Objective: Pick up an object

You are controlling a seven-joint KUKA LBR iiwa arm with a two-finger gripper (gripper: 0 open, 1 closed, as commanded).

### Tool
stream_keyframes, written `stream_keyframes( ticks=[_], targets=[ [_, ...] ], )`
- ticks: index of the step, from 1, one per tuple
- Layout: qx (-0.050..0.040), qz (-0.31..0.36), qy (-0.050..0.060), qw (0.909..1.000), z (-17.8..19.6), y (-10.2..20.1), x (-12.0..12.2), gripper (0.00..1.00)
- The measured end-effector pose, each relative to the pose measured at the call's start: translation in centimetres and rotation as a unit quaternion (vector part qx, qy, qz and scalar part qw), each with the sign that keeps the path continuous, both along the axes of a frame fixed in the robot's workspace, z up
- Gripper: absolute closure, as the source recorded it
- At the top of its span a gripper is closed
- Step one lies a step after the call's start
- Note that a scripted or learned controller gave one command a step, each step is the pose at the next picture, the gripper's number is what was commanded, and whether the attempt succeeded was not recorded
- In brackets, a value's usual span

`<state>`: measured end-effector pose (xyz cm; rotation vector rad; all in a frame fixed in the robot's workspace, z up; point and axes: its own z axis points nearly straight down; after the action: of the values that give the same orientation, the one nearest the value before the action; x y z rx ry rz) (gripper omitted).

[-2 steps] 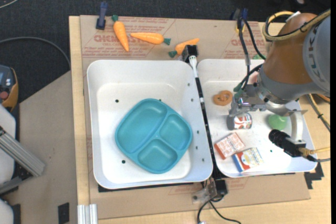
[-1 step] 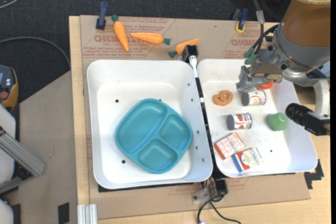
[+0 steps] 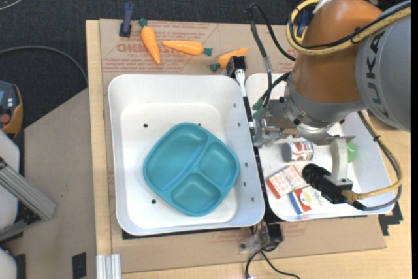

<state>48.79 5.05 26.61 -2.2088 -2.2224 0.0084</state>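
Observation:
My gripper point(image 3: 266, 129) hangs over the left side of the right bin point(image 3: 385, 170), close to the wall shared with the left bin, and the large orange wrist hides most of it. A small red and white can point(image 3: 297, 151) lies on its side just right of the gripper. In front of the can lie a red and white box point(image 3: 285, 181) and a white card with blue and red print point(image 3: 307, 200). A green piece point(image 3: 353, 152) shows at the bin's right. I see nothing between the gripper's fingers.
The left bin point(image 3: 124, 134) holds a teal divided plate point(image 3: 191, 168). Behind the bins, three toy carrots point(image 3: 151, 44) point(image 3: 185, 47) point(image 3: 232, 57) and a blue clip point(image 3: 126, 18) lie on the cardboard. The arm covers the back of the right bin.

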Motion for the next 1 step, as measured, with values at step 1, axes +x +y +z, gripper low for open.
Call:
stream_keyframes(
  ticks=[1],
  targets=[
    [0.0014,0.002,-0.009,1.0,8.9,7.48,-0.87,1.0]
  ],
)
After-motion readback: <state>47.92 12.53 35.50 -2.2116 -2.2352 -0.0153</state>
